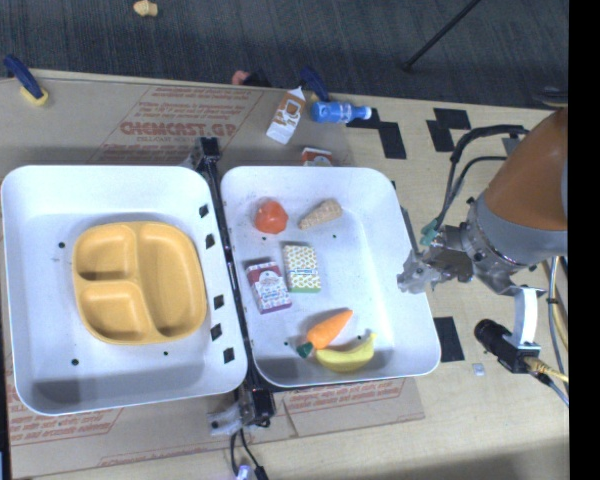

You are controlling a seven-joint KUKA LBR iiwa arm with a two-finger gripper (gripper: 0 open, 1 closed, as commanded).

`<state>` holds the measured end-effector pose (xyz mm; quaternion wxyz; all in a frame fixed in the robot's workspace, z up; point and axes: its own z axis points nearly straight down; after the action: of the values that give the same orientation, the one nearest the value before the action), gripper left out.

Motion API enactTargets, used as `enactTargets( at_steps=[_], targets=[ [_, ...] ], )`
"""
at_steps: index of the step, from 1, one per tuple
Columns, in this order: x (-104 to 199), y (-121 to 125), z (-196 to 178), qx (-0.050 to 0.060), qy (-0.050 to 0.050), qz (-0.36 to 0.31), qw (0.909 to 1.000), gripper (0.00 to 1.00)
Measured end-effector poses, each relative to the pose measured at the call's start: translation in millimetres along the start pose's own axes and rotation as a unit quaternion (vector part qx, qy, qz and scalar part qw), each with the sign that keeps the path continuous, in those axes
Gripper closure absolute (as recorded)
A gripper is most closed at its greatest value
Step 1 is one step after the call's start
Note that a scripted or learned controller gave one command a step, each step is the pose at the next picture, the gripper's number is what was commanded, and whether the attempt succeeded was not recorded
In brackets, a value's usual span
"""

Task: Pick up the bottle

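The bottle (340,112) lies on the desk (420,143), far behind the right bin (405,258), outside it. The hand (412,273) hangs at that bin's right edge, holding nothing. I cannot tell if it is open. I think reaching comes next: move far, then go down.
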<state>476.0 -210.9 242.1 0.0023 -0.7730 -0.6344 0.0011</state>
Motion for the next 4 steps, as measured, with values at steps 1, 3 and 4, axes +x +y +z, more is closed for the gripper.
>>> enactTargets(
  at_steps=[1, 3, 4],
  targets=[
    [5, -1, -112, -0.002, -0.001, -0.057, 0.9984, 1.0],
    [15, -3, -180, -0.002, -0.001, 0.047, 0.9989, 1.0],
    [11, -2, -108, 0.0, 0.0, 0.172, 0.9851, 1.0]
  ],
)
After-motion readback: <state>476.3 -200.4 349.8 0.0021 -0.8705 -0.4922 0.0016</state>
